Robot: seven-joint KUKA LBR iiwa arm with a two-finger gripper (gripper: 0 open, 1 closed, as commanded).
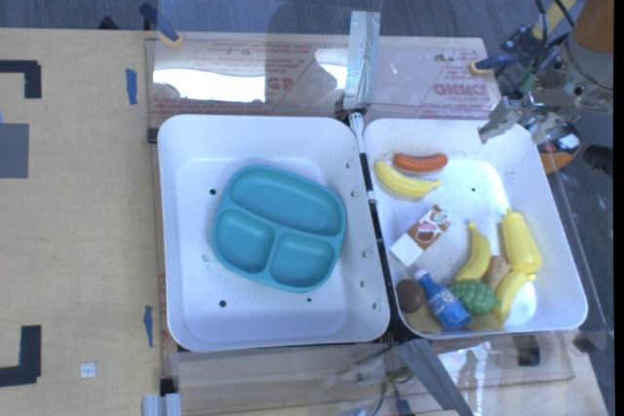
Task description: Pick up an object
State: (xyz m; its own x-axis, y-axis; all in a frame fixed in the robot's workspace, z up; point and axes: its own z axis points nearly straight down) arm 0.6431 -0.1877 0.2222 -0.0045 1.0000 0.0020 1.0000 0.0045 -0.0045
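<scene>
Two shallow white bins sit side by side on a bench. The left bin (185, 209) holds a teal divided plate (280, 227). The right bin (556, 239) holds toy food, mostly piled toward its near corner: a hot dog (420, 161) beside a banana (404, 180), a small carton (426, 231), a blue bottle (444, 304) and yellow corn (520, 242). The gripper (509, 120) hovers above that bin's far right corner, well apart from every toy, likely poised before descending. It grasps nothing; whether its jaws are released or clenched cannot be told.
</scene>
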